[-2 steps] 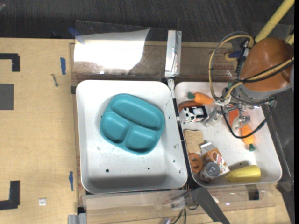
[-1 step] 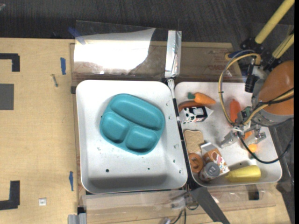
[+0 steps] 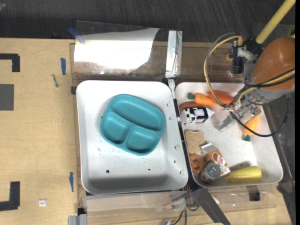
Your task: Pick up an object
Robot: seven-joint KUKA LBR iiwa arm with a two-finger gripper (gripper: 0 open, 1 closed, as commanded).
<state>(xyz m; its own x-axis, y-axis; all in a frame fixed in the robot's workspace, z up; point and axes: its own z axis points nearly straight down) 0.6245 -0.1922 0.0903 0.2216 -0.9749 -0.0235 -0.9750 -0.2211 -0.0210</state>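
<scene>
The gripper (image 3: 236,114) hovers low in the right bin (image 3: 269,161), fingers spread and holding nothing, near the carrot (image 3: 208,99) at upper right, likely lining up a grab.

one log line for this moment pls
arm: over right bin | hand: low beside carrot | grasp: none seen | left bin: teal tray

The two shallow white plastic bins (image 3: 89,102) are looking smooth and faintly glossy. The teal three-compartment plastic tray (image 3: 132,123) is showing a soft satin sheen. The tan bench top (image 3: 35,125) is appearing matt, like cardboard. The yellow banana-shaped toy (image 3: 243,174) is gleaming like smooth plastic.
</scene>
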